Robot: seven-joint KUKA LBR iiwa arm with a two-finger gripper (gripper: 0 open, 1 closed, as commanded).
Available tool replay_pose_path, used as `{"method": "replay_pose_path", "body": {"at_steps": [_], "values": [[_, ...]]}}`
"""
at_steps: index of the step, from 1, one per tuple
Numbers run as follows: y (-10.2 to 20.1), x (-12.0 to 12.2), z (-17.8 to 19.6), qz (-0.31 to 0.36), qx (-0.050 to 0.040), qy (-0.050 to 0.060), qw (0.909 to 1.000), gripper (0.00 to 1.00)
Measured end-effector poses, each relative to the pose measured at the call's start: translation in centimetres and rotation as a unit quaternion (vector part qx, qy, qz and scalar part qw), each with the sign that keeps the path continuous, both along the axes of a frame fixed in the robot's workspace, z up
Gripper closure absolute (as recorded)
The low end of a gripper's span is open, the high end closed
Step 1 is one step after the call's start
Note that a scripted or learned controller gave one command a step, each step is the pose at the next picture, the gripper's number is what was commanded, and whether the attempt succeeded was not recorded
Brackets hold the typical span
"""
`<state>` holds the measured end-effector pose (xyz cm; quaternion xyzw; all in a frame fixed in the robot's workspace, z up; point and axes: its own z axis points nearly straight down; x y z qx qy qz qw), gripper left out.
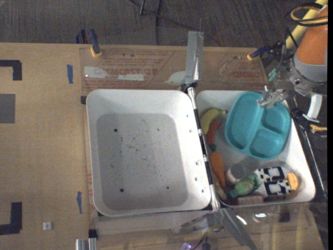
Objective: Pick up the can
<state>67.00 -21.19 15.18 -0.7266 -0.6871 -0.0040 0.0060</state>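
1. Notice the can point(238, 170) lies low in the right bin point(304, 155), hemmed by the carrot point(218, 166) at nine o'clock.
2. You can't tell the end effector point(270, 98) opening; it hangs over the teal tray point(257, 126) at one o'clock.

Light wooden bench point(41, 155) — blue tape bits on it — dark carpet floor point(62, 9) beyond.

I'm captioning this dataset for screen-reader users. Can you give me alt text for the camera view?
The arm's gripper hangs over the far rim of a teal divided plate in the right bin. The bin also holds a banana, a carrot, a grey can and a black-and-white carton crowded below the plate. The left bin sits beside it.
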Motion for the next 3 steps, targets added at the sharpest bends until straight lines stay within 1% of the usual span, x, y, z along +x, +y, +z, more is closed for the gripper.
{"method": "replay_pose_path", "body": {"at_steps": [1,2,3], "values": [[-0.6,-0.2,10.5,-0.113,-0.0077,-0.001,0.9936,1.0],[-0.4,-6.4,17.9,-0.128,-0.0075,0.001,0.9917,1.0],[2.8,-3.7,11.2,-0.242,-0.007,0.004,0.9703,1.0]]}}
